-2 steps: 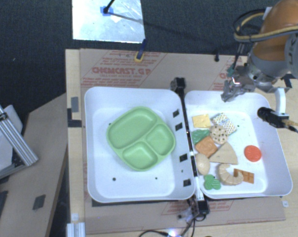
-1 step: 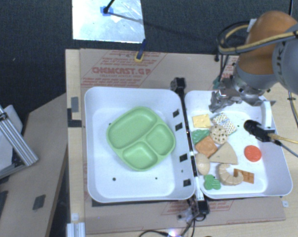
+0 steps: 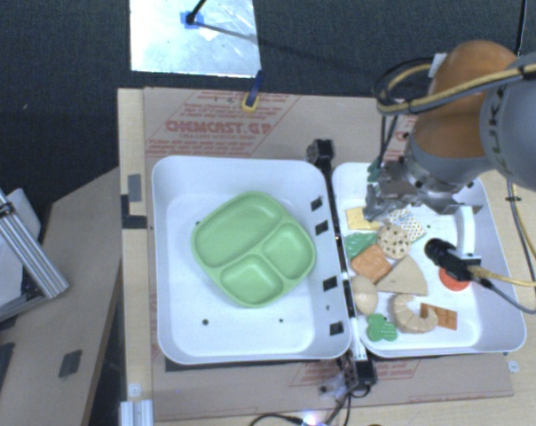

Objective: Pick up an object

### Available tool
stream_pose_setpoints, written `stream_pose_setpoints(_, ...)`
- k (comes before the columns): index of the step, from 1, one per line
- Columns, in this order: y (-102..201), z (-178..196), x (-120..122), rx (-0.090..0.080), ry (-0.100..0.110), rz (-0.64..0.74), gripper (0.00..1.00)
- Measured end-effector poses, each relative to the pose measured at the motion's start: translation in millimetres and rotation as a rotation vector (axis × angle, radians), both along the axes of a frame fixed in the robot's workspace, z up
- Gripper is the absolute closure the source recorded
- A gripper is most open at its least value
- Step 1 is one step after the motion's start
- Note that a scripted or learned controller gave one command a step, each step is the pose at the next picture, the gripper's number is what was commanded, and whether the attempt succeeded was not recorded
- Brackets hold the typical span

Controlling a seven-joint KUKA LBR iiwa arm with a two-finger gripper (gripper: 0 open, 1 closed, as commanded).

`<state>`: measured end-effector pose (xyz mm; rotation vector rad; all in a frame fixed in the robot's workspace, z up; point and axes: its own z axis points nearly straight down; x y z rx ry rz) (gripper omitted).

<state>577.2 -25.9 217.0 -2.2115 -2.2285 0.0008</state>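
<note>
My gripper (image 3: 381,205) hangs low over the back left part of the right bin (image 3: 497,322), under the grey wrist and orange band. Directly below and in front of it lie a yellow cheese slice (image 3: 360,218), a round dotted cracker (image 3: 393,239) and a white dotted piece (image 3: 413,228). Further forward are an orange square cracker (image 3: 371,262), a tan wedge (image 3: 407,277), a pale egg-like ball (image 3: 365,296), a curled croissant (image 3: 413,315), a green piece (image 3: 381,329) and a brown biscuit (image 3: 445,316). I see nothing lifted off the bin floor.
The left bin (image 3: 175,247) holds a green divided plate (image 3: 254,248). A black-clipped divider (image 3: 332,229) separates the two bins. A red-orange piece (image 3: 454,279) and a white curved object (image 3: 467,227) lie at the right bin's right side, under the arm.
</note>
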Motion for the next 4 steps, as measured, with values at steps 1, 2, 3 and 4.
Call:
stream_pose_setpoints(1,44.2,-4.0,-23.1,0.001,0.0,0.001,1.0)
stream_pose_setpoints(2,63.1,15.9,-50.3,0.001,-0.002,0.0,1.0)
stream_pose_setpoints(3,73.0,13.2,-47.1,0.0,-0.003,0.0,1.0)
stream_pose_setpoints(4,60.7,-0.8,-38.0,-0.002,-0.001,-0.007,1.0)
